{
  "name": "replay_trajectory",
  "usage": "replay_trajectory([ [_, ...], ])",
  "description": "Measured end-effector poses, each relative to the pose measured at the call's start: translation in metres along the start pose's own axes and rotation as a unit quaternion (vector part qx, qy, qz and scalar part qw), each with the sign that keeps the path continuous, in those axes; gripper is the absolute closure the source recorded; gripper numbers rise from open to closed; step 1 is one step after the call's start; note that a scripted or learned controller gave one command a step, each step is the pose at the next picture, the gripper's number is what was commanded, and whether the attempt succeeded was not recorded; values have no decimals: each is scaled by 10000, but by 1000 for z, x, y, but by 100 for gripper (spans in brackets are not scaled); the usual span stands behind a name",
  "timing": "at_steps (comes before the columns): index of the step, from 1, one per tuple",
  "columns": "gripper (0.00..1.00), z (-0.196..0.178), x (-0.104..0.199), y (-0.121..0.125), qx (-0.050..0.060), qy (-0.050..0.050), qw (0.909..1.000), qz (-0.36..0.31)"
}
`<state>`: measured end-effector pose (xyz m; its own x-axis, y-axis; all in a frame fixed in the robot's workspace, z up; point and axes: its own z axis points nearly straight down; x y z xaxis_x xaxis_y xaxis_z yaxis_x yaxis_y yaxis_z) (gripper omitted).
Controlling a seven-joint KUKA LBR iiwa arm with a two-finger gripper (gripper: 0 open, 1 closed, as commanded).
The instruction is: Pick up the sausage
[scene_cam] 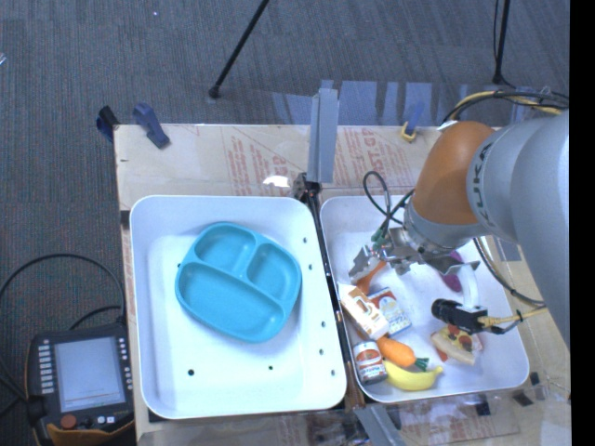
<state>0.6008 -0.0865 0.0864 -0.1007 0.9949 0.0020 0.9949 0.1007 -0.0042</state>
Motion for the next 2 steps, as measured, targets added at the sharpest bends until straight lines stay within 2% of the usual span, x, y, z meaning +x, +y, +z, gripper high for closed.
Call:
replay_trajectory([
  [1,100,-9,-1,0,3,10,10000,23],
  [2,100,-100,75,16,-11,-6,9971,-764],
])
